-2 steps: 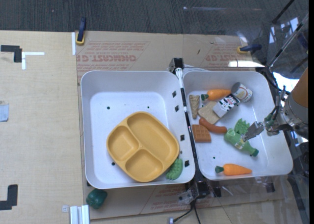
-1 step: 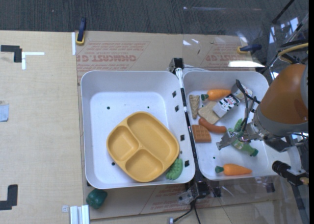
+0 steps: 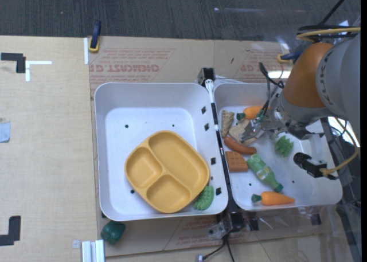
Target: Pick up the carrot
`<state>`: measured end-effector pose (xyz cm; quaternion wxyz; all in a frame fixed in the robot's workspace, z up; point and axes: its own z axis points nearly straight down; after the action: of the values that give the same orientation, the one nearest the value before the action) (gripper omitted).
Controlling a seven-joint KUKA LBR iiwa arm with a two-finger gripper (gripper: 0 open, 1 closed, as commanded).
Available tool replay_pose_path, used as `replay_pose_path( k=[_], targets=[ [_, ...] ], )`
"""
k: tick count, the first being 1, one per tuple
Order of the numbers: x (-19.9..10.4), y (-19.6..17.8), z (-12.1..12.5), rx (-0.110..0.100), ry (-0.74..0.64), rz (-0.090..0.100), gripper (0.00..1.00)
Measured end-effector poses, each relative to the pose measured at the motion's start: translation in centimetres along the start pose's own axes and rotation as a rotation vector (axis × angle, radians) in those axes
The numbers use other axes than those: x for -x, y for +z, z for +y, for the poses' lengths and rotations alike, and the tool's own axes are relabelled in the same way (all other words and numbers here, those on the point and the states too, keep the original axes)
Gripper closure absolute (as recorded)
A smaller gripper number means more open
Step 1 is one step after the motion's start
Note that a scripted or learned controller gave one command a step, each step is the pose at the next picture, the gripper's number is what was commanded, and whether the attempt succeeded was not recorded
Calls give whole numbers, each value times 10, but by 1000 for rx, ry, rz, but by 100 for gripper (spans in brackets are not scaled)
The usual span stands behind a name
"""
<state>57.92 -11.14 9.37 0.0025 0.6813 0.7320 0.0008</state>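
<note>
Two shallow white plastic bins sit side by side: the left bin (image 3: 109,140) and the right bin (image 3: 304,195). In the left bin lie one yellow three-compartment plate (image 3: 166,170), smooth and rounded, and one knobbly green vegetable (image 3: 205,197) wedged against the plate's lower right edge. One darker green pepper-like piece (image 3: 113,231) rests on the bench outside that bin's lower left corner. The right bin holds a cluster of toy food: one carrot (image 3: 274,199), a smooth orange cone with a green stub at its left end, lying on its side near the bin's front wall; one green bottle (image 3: 264,172) tilted just above it; one reddish sausage (image 3: 239,145); one brown waffle-textured cracker (image 3: 235,161); one pale bread slice (image 3: 227,121); one leafy broccoli piece (image 3: 283,145); and one smaller orange piece (image 3: 252,112) near the back. The gripper (image 3: 250,132) hangs over the upper left of the right bin, above the sausage; whether its fingers are spread or closed cannot be told. The carrot lies well apart from it, toward the front, beyond the bottle.
</note>
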Motion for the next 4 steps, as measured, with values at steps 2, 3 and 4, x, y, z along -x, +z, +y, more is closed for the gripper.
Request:
replay_pose_path(
  k=[2,3,4],
  targets=[
    [-14,0,43,-7,131,1,0],
    [26,2,71,-54,273,15,0],
    [0,3,71,-56,468,-12,0]
  ],
)
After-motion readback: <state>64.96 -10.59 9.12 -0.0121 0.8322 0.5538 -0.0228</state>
